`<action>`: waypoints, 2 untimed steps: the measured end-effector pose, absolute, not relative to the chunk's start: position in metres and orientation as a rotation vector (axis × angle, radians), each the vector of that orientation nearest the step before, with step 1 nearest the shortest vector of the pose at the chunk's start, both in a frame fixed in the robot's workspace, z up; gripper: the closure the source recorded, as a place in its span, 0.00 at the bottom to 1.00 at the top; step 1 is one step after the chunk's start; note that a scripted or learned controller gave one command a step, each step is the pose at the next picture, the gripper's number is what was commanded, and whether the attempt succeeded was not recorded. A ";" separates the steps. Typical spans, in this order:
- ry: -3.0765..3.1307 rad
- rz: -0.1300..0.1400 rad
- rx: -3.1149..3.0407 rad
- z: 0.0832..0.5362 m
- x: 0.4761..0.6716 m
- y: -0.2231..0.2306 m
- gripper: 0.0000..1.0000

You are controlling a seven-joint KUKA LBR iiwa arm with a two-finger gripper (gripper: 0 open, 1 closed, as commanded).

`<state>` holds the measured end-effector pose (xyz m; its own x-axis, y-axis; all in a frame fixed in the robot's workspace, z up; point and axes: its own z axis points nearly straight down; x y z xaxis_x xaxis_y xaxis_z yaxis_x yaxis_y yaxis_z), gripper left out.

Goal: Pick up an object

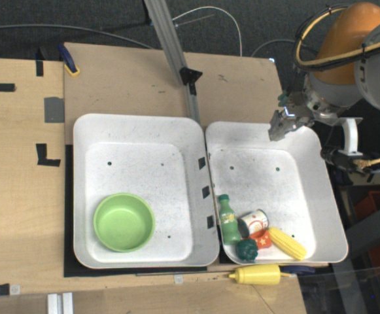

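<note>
We see the grey two-finger gripper [282, 125] over the right shallow white bin's [320, 195] far rim, its grip we cannot tell, yellow plastic corn cob [287, 243] lying near corner.

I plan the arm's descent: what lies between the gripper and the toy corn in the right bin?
In the camera view, bare white bin floor lies between the gripper and the corn. The small can sits just left of that line.
</note>
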<state>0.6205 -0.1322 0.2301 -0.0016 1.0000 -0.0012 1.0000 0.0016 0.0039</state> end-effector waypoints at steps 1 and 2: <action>2.228 -0.002 2.219 0.227 0.605 -0.090 1.00; 2.231 0.000 2.216 0.237 0.594 -0.037 1.00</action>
